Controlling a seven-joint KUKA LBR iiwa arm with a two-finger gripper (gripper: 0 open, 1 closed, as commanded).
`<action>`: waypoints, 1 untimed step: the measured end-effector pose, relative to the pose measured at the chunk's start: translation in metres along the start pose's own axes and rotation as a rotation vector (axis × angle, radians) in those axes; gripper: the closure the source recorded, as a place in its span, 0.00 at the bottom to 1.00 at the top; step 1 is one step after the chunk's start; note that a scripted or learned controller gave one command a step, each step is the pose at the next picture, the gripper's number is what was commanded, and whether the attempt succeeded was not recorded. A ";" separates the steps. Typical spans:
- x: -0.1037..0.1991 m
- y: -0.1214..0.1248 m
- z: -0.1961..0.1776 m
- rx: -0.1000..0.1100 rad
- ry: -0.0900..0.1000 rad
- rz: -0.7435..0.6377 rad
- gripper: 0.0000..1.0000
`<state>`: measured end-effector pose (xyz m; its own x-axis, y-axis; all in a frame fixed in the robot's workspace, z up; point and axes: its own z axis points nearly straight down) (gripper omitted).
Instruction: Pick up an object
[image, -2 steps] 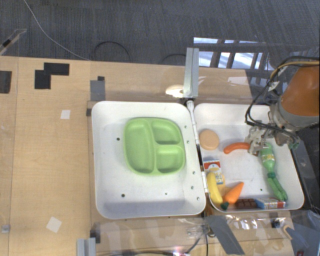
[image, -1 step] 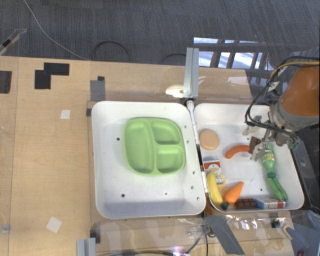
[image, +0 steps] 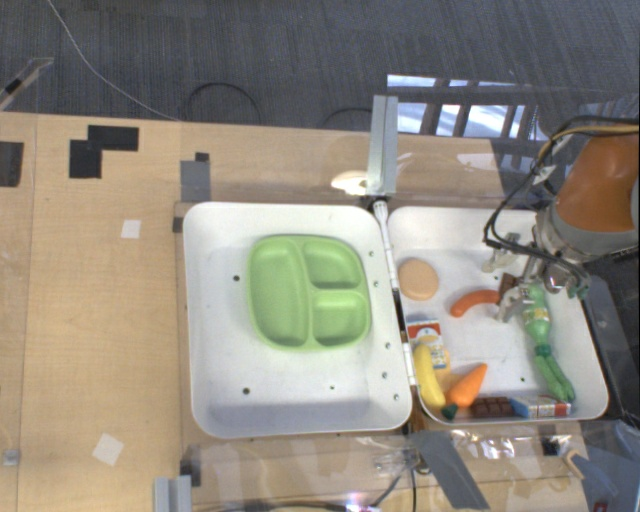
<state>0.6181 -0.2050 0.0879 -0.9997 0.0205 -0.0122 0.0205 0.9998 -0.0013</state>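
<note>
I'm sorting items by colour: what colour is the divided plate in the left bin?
Light green; the divided plate shows plainly in the camera view.

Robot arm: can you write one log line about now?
gripper: over right bin | nearest: green bottle | sausage beside | green tray: left bin

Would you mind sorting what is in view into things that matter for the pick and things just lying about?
For the job: gripper, over the right bin; sausage, green bottle, cookie, banana, carrot.

Lying about: green tray, left bin.
</note>
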 end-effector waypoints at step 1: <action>-0.009 0.001 -0.001 0.001 -0.002 -0.052 0.00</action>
<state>0.6270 -0.2044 0.0891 -0.9994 -0.0319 -0.0137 -0.0319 0.9995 -0.0029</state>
